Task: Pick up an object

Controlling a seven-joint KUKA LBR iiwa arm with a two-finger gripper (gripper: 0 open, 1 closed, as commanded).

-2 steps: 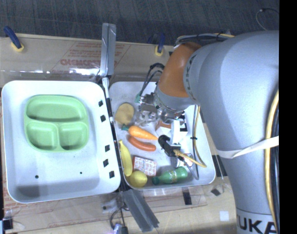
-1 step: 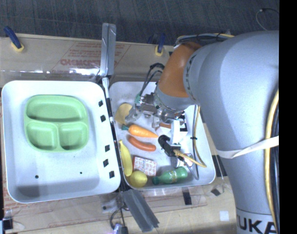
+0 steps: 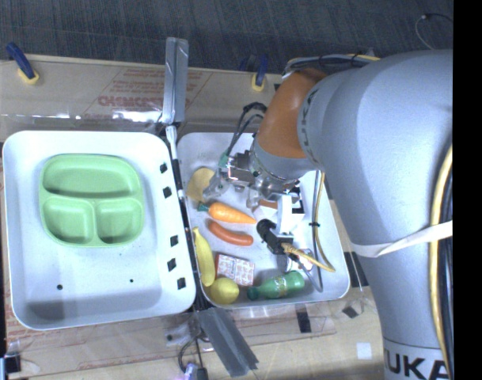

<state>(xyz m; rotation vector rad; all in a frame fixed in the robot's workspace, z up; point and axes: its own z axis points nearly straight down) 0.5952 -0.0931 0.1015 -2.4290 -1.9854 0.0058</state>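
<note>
Camera view: "KUKA" lettering [image 3: 415,364] on the grey arm [image 3: 383,149]; state of the fingers [image 3: 266,204] impossible to tell.

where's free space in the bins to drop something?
Left bin: bare floor in front of the green tray, along the near wall. Right bin is crowded: carrot, sausage, banana, lemon and green bottle packed under the arm.

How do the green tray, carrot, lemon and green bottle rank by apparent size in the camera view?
1. green tray, by far the largest
2. green bottle
3. carrot, close to the bottle in length but thinner
4. lemon, smallest
</note>
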